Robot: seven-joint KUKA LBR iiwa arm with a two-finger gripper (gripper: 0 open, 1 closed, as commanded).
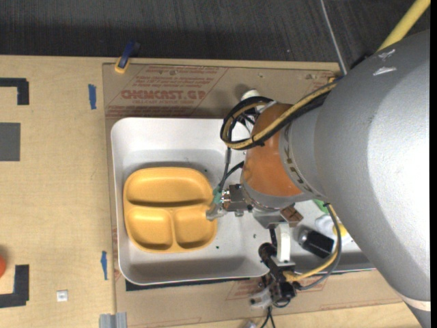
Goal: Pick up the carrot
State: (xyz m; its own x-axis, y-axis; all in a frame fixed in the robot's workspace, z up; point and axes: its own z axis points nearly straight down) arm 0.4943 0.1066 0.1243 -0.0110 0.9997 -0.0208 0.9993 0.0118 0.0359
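Nearest you, along the bottom edge, a bundle of yellow and black cables (276, 282) hangs over the white bin's (164, 130) front rim. Just behind it, a small black object (315, 242) lies in the bin by the arm, partly covered.

The grey arm (382, 183) fills the right side, and its orange band (270, 159) sits over the middle of the bin. The gripper (218, 209) is low at the right edge of a yellow divided tray (167, 207), touching or almost touching it. You cannot tell whether the gripper is apart or together.

The tray takes up most of the bin's left half, with narrow bare strips along the left and front walls and wider white floor behind it.

You cannot tell where the carrot lies, because the arm covers the bin's right part. An orange-red sliver (2, 266) is cut off at the left edge of the surface (54, 203), too little to identify.

Farther back, red print runs across the cardboard sheet (164, 87), and a blue and yellow clip (126, 55) sits at its far corner.
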